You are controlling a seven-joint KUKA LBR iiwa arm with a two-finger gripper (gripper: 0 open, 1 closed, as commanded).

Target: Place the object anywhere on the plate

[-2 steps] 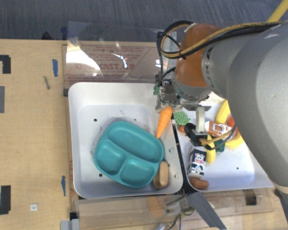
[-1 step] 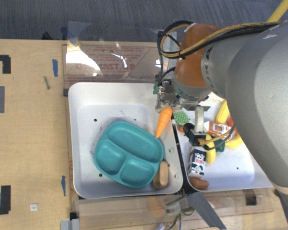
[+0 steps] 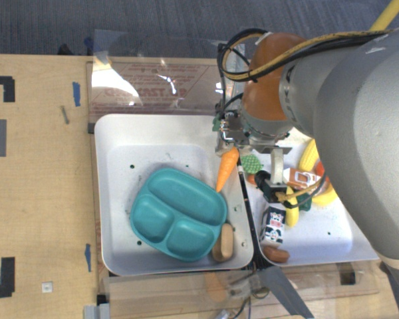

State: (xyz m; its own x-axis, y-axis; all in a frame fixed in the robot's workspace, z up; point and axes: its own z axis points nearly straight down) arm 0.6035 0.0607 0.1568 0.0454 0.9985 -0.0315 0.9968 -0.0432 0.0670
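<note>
A teal plate (image 3: 178, 211) with three compartments lies in the left bin (image 3: 120, 145), toward its front. An orange carrot (image 3: 226, 169) hangs tilted above the right side of that bin, just past the plate's far right corner. Its thick upper end sits between the fingers of my gripper (image 3: 227, 142), which is shut on it. The carrot's tip points down toward the plate's rim. The grey arm with its orange band (image 3: 272, 78) covers much of the right bin.
A tan bread-like piece (image 3: 223, 242) lies against the plate's front right edge. The right bin (image 3: 332, 234) holds a green item (image 3: 251, 163), yellow fruit (image 3: 310, 155), a small cow-print carton (image 3: 273, 224) and a brown sausage (image 3: 274, 253). The wall between the bins (image 3: 247, 211) runs below the carrot.
</note>
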